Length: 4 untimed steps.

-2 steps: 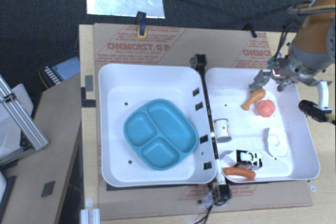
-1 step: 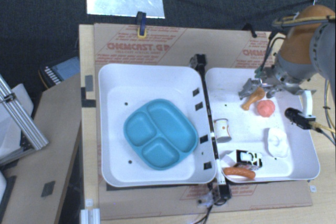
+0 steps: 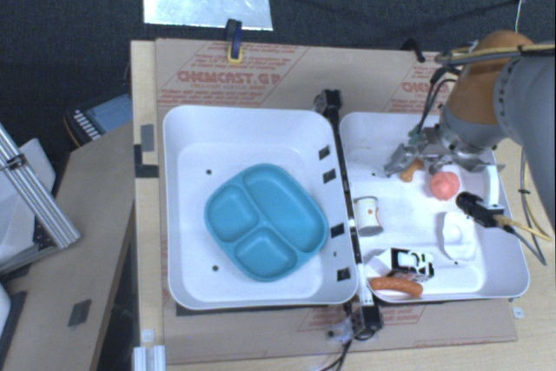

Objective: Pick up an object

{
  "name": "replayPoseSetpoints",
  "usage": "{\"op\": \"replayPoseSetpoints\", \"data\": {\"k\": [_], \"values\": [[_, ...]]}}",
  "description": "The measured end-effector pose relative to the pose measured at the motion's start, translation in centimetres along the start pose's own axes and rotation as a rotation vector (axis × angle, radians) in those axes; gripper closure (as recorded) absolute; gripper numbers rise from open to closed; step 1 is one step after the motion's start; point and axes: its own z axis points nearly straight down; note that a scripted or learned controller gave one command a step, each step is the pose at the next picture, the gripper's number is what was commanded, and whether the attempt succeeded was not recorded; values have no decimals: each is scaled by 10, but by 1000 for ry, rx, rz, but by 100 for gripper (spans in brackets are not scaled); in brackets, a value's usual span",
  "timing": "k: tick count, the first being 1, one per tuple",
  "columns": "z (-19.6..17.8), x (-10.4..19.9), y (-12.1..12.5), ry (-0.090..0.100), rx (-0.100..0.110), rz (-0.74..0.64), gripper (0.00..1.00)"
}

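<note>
— Carrot (image 3: 412, 170) was the nearest thing to the jaws (image 3: 407, 159), I'd say. Where did it lie?

— In the right bin (image 3: 504, 274), toward its far edge. It was a short orange piece touching, or just under, the grey fingertips, slanting from the bin's far right down toward its near left. Whether it sat between the jaws or only beside them, I could not tell.

— And the jaws themselves, spread or pressed together?

— Could not tell that either; the tips were a grey blur against the white floor.

— What else was within reach?

— A pink ball (image 3: 444, 184) just right of the carrot, under the wrist. A small cup (image 3: 367, 215) lay near the divider, a sausage (image 3: 395, 284) along the near edge, and a black-and-white block (image 3: 411, 260) just above it. A white piece (image 3: 455, 236) sat toward the right wall. The left bin (image 3: 187, 143) held a blue tray (image 3: 264, 221).

— So what did the pick turn on?

— My judgement: the carrot's long axis. The arm (image 3: 491, 96) came in from the right, and the jaws would have had to close across the slant, not along it.
</note>
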Motion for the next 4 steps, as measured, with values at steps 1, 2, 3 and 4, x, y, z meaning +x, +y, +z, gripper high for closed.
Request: {"op": "replayPoseSetpoints", "data": {"k": [1, 2, 3, 4], "values": [[-14, -1, 2, -2, -8, -1, 100], [-79, 0, 3, -2, -11, -1, 100], [-145, -2, 3, -3, -12, -2, 100], [-190, 0, 10, -2, -10, -2, 100]]}}
